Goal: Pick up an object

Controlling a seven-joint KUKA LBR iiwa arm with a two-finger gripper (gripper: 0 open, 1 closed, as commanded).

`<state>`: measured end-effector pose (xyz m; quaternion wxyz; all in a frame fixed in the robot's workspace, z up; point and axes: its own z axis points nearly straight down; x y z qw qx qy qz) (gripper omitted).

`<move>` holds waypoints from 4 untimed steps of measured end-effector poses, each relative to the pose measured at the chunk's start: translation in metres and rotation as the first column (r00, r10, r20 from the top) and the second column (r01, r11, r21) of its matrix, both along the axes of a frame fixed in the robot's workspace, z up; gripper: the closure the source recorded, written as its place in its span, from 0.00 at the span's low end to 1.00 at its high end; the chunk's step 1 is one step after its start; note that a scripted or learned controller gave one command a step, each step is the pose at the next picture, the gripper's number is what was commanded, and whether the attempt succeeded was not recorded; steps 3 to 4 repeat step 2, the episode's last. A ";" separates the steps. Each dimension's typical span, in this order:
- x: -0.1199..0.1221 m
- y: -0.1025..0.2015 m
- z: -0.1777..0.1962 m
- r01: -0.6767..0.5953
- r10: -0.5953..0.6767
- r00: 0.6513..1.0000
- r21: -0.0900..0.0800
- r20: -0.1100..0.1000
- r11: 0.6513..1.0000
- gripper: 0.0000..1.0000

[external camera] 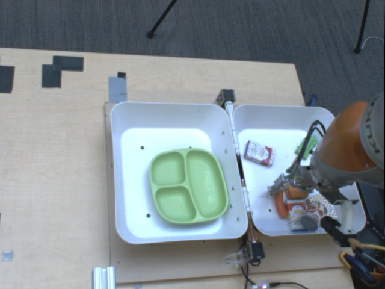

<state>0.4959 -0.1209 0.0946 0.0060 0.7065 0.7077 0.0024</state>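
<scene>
Claw (283, 188) low in right bin (271, 122), orange object (295, 192) touching.

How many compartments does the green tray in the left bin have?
3. The green divided tray has one long compartment along its right side and two smaller ones on its left, upper and lower.

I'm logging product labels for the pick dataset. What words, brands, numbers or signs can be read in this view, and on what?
None can be read.
Red packet in the right bin: pale print, too blurred to read.
Orange-and-white wrapper by the gripper: printed, too small to read.
Green tray: no text visible.
</scene>
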 end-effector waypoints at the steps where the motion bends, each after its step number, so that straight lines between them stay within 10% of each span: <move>1: 0.002 0.000 0.011 -0.002 0.002 1.000 0.000 0.004 1.000 1.00; 2: -0.008 0.071 0.090 -0.003 0.003 1.000 0.006 -0.009 1.000 1.00; 4: -0.008 0.071 0.090 -0.003 0.003 1.000 0.006 -0.009 1.000 1.00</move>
